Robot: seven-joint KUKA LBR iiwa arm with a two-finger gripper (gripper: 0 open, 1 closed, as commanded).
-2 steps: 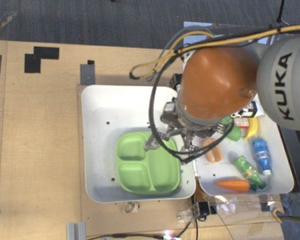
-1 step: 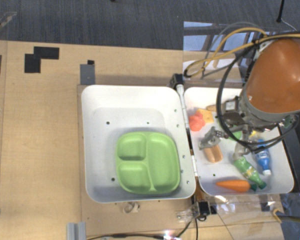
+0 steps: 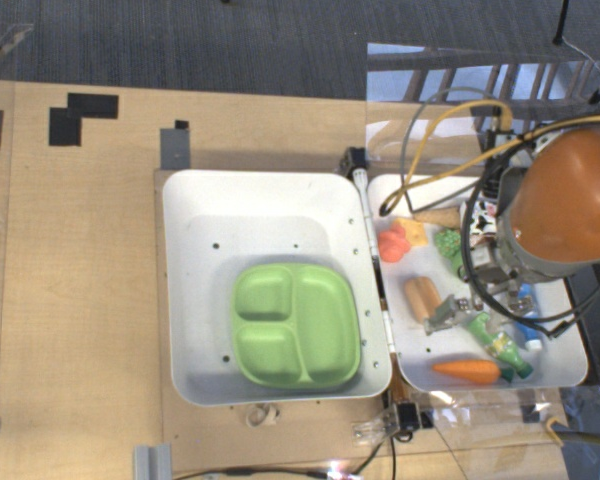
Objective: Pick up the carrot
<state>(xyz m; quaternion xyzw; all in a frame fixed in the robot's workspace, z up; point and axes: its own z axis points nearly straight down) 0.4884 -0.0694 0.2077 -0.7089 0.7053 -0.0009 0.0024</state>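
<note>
The orange carrot (image 3: 466, 371) lies near the front edge of the right bin (image 3: 412, 360), pointing left to right. My gripper (image 3: 447, 315) hangs low over the middle of that bin, a little above and behind the carrot, between it and a tan bread-like roll (image 3: 421, 296). Nothing shows between its metal fingertips. The arm's orange band and cables cover the bin's right part.
The left bin (image 3: 195, 228) holds a green divided plate (image 3: 295, 323). In the right bin lie a red item (image 3: 391, 245), a yellow-orange piece (image 3: 413, 230), a green leafy piece (image 3: 448, 243) and a green packet (image 3: 502, 348) beside the carrot. Cables loop over the back.
</note>
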